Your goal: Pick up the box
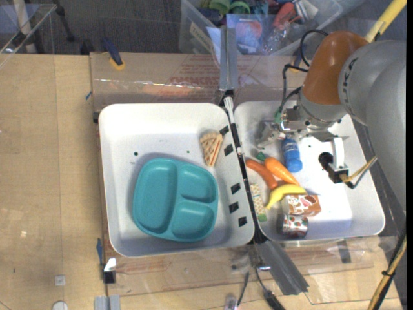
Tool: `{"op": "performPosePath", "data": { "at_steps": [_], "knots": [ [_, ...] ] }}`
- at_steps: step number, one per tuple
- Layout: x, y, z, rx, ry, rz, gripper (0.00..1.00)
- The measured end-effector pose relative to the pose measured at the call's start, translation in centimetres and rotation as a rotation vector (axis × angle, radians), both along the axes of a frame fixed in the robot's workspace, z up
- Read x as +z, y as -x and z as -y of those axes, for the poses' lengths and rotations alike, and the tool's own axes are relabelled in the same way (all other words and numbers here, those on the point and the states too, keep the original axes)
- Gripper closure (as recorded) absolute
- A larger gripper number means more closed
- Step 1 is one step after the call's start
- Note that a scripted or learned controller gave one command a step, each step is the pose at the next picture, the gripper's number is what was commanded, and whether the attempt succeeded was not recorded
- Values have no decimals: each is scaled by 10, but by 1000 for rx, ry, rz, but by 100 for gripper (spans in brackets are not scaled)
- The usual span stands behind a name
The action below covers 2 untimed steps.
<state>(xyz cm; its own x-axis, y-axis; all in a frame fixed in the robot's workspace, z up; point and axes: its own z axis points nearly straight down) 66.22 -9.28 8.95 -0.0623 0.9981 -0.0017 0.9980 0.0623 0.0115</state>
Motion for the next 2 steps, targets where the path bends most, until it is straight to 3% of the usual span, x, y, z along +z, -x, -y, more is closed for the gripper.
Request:
{"op": "performPosePath", "data": {
  "at_steps": [1,2],
  "knots": [
    [0,0,0,0,0,0,0],
    [9,-2,3,-429,-2,-21,0]
  ]
}}
